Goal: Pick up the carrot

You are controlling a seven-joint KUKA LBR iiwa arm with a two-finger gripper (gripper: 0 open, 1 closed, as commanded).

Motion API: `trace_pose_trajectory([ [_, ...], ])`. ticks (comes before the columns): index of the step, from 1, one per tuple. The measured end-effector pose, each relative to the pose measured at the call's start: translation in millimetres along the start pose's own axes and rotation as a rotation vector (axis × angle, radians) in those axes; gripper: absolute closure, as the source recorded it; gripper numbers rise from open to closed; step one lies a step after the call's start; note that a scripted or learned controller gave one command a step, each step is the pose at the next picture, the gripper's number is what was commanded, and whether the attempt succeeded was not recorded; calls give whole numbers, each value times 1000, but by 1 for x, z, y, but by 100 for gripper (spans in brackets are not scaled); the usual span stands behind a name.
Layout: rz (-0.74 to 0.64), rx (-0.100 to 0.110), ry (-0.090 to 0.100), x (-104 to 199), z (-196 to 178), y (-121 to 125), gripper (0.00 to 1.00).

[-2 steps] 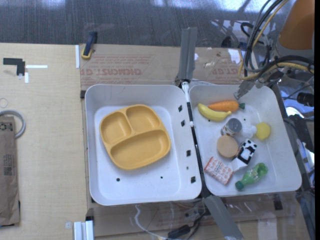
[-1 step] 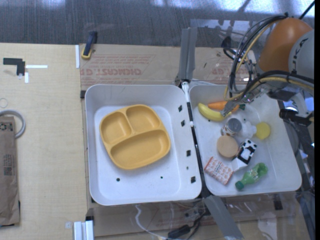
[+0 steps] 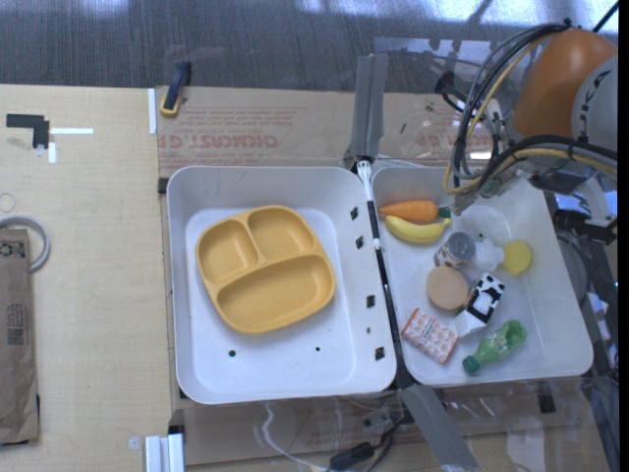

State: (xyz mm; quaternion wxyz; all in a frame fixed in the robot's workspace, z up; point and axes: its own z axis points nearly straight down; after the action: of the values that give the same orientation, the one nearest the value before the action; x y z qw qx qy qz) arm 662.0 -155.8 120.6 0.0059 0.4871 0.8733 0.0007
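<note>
The carrot, orange with a small green top, lies on its side at the far left of the right bin. It rests against a yellow banana just in front of it. My arm, with its orange band, comes in from the upper right. My gripper hangs among cables above the bin's far side. It is just right of the carrot's green end and apart from it.
The right bin also holds a small can, a lemon, a tan round piece, a black-and-white item, a pink packet and a green bottle. A yellow divided plate lies in the left bin.
</note>
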Motion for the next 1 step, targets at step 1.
trace_pose_trajectory([
  [1, 146, 7, 5, -14, -82, -11, 100],
])
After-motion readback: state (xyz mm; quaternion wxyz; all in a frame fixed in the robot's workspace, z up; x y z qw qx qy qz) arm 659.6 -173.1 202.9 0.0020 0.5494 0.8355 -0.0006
